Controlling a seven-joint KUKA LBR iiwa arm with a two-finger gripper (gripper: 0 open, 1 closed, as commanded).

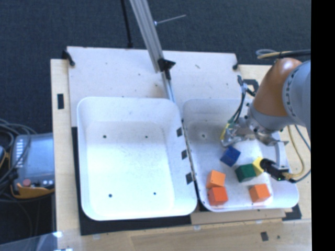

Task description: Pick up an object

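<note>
The right bin (pixel 201 114) holds several small blocks. A blue block (pixel 230 156) lies near its middle, with a green block (pixel 245 172) and a small yellow piece (pixel 258 165) just to its right. Three orange blocks sit near the front: one (pixel 215 179), one (pixel 218 195) directly below it, and one (pixel 259 192) at the front right. My gripper (pixel 232 135) hangs low over the right bin, just above and behind the blue block. Nothing shows as being held by it.
The left bin (pixel 84 140) sits beside the right one, their walls meeting at the centre. A slanted metal rail (pixel 149 30) runs from the top down to the bins' junction. Cables (pixel 293 156) trail along the arm at the right.
</note>
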